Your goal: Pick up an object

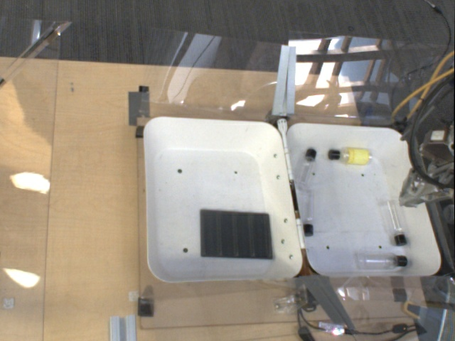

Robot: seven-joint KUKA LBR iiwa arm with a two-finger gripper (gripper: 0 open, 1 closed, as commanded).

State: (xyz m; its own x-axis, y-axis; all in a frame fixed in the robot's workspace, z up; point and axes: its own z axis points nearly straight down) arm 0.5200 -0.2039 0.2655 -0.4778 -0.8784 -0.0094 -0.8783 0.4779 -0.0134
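So you've got 2 bins here, side by side on the bench [71,190]. The left bin [153,190] has just 1 thing in it: a black ribbed pad [236,234] lying flat on the floor, near side, a bit right of the middle.

The right bin [370,137] is where the small stuff is. On the far side there's a yellow piece [359,156] with a black cap [334,154] just left of it. Left of that, a clear tube [308,172] runs along the left wall with its black cap at the far end. A second black cap [308,229] sits by the same wall, nearer to you. A right tube [394,219] lies by the right wall, black cap at its near end. A near tube [377,261] lies along the near wall, cap on its right end. All are apart from each other.

The gripper [416,192] is at the right bin's right edge, just beside the right tube. It's blurry and half cut off, so you can't tell if it's spread or pressed together, and nothing visibly sits in it.
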